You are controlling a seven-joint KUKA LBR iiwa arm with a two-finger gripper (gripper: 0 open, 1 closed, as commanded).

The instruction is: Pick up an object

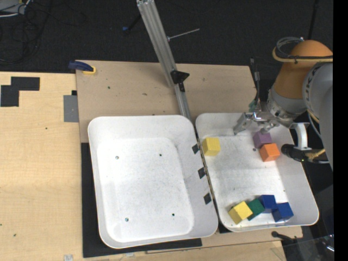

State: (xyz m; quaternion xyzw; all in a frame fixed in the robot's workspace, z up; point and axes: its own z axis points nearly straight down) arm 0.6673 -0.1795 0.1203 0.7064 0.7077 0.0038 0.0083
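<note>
We find the gripper [254,122] at the right bin's [293,192] twelve o'clock edge, jaws spread and pinching nothing. At its four o'clock lies a purple block [262,137] touching an orange block [269,152]. A yellow block [211,145] sits at the bin's ten o'clock; a yellow, green and blue cluster [260,208] at six o'clock.

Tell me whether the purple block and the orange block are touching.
Touching: the camera view shows the purple block butting against the orange block, with no gap between them.

Light wood bench [38,162]; dark floor [81,20] w/ cables behind.
</note>
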